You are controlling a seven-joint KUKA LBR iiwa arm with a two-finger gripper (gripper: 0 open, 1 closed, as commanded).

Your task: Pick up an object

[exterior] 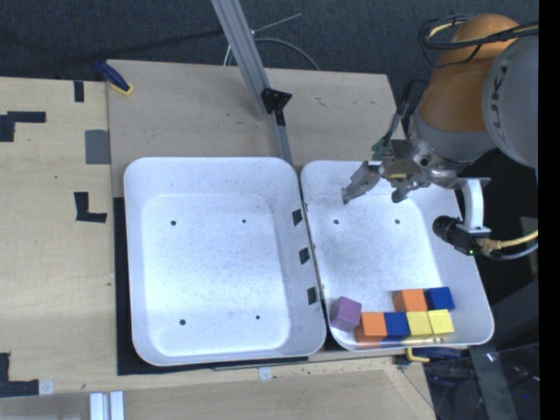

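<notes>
Several small blocks lie along the near edge of the right bin: a purple block at the left, then an orange block, a blue block, yellow blocks, and behind them another orange block and a blue block. My gripper hangs over the far end of the right bin, well away from the blocks. Its two fingers are spread apart and point down and left, with nothing between them.
The left bin sits beside the right one, with black clips along the shared rim. A grey slanted pole crosses above the far bench. A black cable fitting hangs at the right bin's right edge.
</notes>
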